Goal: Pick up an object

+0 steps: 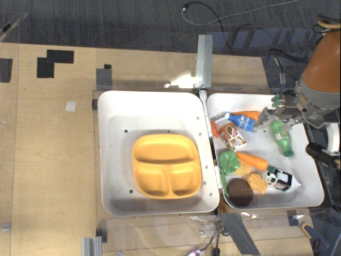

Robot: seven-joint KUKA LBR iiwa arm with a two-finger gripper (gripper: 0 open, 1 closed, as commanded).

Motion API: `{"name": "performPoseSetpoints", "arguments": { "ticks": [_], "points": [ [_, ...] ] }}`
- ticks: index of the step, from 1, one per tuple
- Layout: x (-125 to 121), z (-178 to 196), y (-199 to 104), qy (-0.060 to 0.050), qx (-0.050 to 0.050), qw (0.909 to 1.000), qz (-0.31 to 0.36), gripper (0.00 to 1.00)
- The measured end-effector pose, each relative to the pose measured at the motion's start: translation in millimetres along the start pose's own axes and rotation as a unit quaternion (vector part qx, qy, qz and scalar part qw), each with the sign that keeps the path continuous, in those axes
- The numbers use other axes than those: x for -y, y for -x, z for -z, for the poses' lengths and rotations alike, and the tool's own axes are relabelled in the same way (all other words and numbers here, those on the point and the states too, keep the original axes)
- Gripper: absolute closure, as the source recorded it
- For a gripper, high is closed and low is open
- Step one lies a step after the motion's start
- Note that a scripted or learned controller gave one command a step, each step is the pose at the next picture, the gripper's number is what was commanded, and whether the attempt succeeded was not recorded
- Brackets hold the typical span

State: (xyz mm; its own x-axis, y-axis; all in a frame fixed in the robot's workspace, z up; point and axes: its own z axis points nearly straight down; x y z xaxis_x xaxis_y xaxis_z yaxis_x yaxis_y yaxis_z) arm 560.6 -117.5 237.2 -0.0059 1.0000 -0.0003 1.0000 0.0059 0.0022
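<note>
- A yellow divided tray (167, 165) lay flat in the middle of the left bin (114, 143), well apart from the metal divider post (204, 57) that stood at the far end of the seam between the bins.
- Just right of that post's line, toys crowded the right bin (311, 193): a red-and-white carton (232, 136) near the seam, a blue bottle (242, 121) and an orange piece (249, 114) beyond it.
- Nearer the camera from the post sat a green leafy toy (229, 161), an orange carrot (252, 160) touching it, a brown ball (240, 190), a tan waffle-like piece (257, 182) and a black-and-white carton (280, 179).
- Farther right of the post, a green bottle (282, 137) lay tilted on the bin floor, beside the gripper's metal fingers.
- The gripper (277, 113) hung low over the far right of the bin; whether its fingers were spread or closed could not be told.
- The arm's orange band (323, 68) rose at the far right of the post.
</note>
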Motion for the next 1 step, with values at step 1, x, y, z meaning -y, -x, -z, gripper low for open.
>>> {"name": "performPoseSetpoints", "arguments": {
  "ticks": [1],
  "points": [
    [-19.1,-92.3,67.5,-0.001,0.000,0.9997,-0.026,0.00]
  ]
}}
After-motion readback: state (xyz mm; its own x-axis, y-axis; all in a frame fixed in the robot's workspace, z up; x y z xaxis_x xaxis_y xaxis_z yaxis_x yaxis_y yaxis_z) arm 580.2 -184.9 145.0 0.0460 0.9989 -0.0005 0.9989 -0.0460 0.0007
